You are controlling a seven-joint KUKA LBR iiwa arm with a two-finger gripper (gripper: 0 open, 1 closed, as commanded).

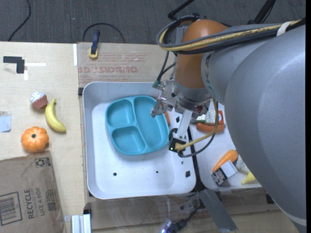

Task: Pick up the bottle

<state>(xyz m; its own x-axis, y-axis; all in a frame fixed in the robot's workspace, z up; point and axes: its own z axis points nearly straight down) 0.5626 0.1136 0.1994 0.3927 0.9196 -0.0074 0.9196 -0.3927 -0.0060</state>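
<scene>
Camera view had what I took for the bottle (225,166) lying on its side in the right-hand bin (210,182), lower right of the frame. It was an orange body with a pale label and a dark end pointing down-left, though it was small enough that I wouldn't swear to it. A yellow bit (248,178) sat just to its right, mostly tucked under the big grey arm (272,120). Above it in the same bin was a reddish-orange item (211,126) with a white tag, partly hidden by the wrist.

The gripper (162,109) was nowhere near the bottle. It hung over the left bin (97,178), right at the right edge of the blue divided plate (136,125), around the middle of the frame. Couldn't tell if it was open or closed from this angle, and nothing looked to be in its hold. Cables looped down from the orange-banded wrist (194,57) toward the divider between the bins.

Off on the wooden bench (29,81) at the left were a banana (54,116), a little pumpkin (35,139) and a cupcake-looking thing (38,100), with a brown paper bag (26,193) in the lower left corner. A yellow-and-blue clamp (94,47) sat up top by the cardboard (116,62).
</scene>
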